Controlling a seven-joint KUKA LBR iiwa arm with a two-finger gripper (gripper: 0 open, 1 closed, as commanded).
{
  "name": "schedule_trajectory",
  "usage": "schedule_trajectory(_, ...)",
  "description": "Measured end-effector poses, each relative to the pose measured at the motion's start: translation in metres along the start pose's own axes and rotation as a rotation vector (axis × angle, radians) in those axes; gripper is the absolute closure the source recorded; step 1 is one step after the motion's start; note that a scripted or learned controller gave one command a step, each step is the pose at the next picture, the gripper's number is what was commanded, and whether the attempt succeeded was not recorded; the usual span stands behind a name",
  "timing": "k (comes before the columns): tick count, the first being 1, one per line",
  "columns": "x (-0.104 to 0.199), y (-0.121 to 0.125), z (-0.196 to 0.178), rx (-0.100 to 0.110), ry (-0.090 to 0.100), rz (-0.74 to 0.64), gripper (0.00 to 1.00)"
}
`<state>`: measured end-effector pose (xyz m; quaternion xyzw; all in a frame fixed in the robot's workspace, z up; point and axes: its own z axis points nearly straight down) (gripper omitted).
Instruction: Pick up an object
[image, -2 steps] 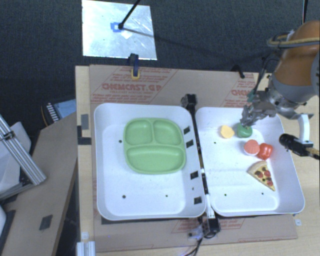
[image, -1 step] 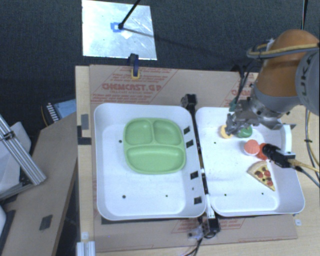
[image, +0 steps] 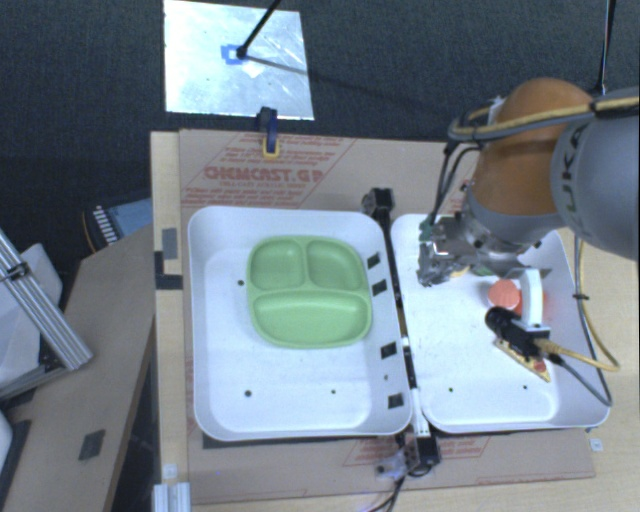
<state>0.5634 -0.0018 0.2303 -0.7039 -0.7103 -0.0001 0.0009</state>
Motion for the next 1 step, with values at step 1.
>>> schedule_trajectory(1,0.0569,-0.0186,0.009,0.0,0.0,0.0,1.0)
